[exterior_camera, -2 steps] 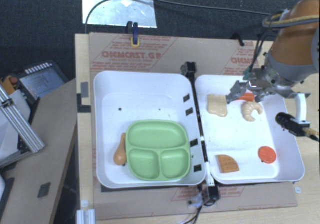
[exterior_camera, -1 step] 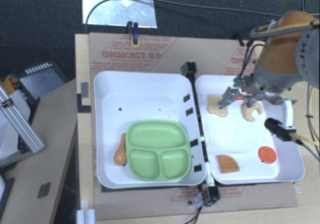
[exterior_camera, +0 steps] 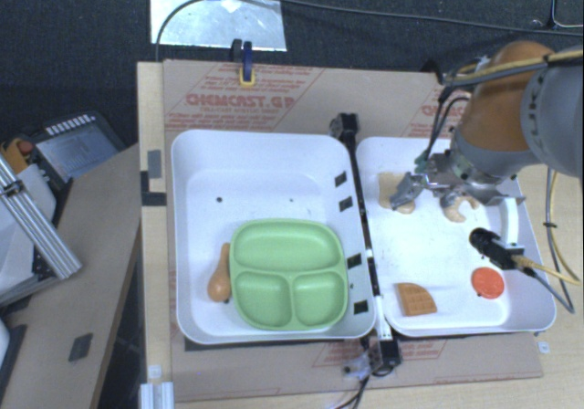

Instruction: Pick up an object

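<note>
Beige object (exterior_camera: pixel 394 186), apparently just beside claw (exterior_camera: pixel 429 199), right bin (exterior_camera: pixel 438 261).

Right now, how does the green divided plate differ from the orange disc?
The green divided plate lies in the left bin; the orange disc lies in the right bin. The plate is much larger and has three compartments; the disc is small, round and plain. Both lie flat, apart from the gripper.

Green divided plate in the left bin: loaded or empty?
Empty. All three compartments of the green plate show bare green; the wooden piece lies beside it on the bin floor.
</note>
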`<state>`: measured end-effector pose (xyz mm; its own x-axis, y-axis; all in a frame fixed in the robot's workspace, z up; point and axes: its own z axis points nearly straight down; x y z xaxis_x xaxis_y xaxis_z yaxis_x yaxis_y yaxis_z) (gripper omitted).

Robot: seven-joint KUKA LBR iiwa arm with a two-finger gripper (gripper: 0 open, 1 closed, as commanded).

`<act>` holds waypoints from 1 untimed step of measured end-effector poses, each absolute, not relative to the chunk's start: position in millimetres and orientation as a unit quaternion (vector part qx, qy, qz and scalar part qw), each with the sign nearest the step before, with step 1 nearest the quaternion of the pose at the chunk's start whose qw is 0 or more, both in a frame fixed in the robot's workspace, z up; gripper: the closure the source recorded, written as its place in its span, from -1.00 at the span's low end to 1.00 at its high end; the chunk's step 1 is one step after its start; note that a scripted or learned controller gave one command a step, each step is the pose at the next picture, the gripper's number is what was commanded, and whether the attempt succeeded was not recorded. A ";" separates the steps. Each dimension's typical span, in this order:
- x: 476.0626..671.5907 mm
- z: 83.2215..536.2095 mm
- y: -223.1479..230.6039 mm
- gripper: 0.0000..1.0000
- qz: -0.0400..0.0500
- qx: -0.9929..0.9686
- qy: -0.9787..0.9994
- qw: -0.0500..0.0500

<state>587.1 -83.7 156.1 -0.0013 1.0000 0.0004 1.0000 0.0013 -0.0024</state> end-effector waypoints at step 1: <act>591.0 113.5 -84.2 -1.00 0.001 -0.707 -0.708 0.001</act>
<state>591.0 -84.2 113.5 -0.0015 1.0000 0.0005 1.0000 0.0015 -0.0023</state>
